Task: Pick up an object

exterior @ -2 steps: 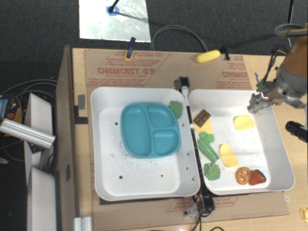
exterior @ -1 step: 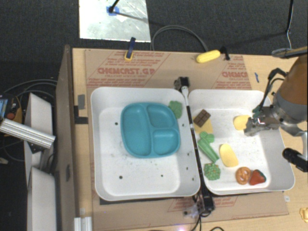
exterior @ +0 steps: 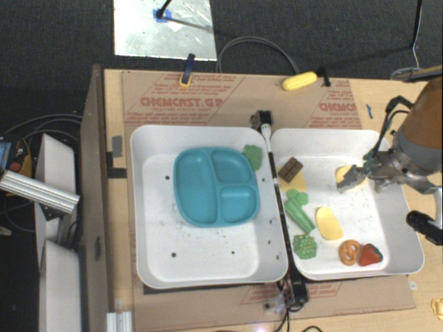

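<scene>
The arm [exterior: 422,126] is reaching in from the right and hanging its claw [exterior: 354,177] low over the right bin [exterior: 401,213], close to that bin's far right part, likely because the toys lying there are the nearest candidates for a pick. The claw tip is sitting right at a small yellow piece [exterior: 343,173], either touching it or just above it; I cannot tell how far the fingers are parted, nor whether the piece is between them. The other toys are lying loose in the same bin: a brown block [exterior: 290,167] resting on a yellow slab [exterior: 296,180] near the divider, a green pod [exterior: 298,211] just below them, a yellow lemon [exterior: 328,223], a broccoli [exterior: 304,246], a pretzel [exterior: 349,252] and a red berry [exterior: 371,254] touching it along the near edge. In the left bin [exterior: 156,254] a blue tray [exterior: 214,186] is taking up the middle, with 1 green leaf [exterior: 253,156] tucked against its far right corner. Both bins are sitting side by side on the counter [exterior: 208,95], so either is within reach. My judgement is that the grasp is being attempted now and is not yet proven.
</scene>
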Controlling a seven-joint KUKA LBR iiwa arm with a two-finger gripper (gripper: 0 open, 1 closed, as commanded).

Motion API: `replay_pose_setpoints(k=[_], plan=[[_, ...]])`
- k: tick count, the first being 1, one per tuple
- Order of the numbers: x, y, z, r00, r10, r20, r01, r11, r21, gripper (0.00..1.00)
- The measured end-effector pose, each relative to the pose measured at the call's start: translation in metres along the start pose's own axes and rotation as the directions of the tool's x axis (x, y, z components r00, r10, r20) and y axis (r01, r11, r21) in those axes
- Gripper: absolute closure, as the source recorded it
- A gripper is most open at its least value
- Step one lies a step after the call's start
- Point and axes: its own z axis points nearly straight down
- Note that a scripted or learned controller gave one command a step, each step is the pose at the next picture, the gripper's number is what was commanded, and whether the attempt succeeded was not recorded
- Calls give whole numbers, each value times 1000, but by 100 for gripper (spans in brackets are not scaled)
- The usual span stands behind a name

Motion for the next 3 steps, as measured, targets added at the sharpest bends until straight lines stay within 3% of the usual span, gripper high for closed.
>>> replay_pose_setpoints(k=[1, 2, 3], plan=[[43, -15, 81, 1000, -5, -3, 5, 1000, 5, 0], [39, -49, 117, 1000, 1, -2, -1, 1000, 0, 0], [31, -47, 116, 1000, 0, -1, 0, 1000, -3, 0]])
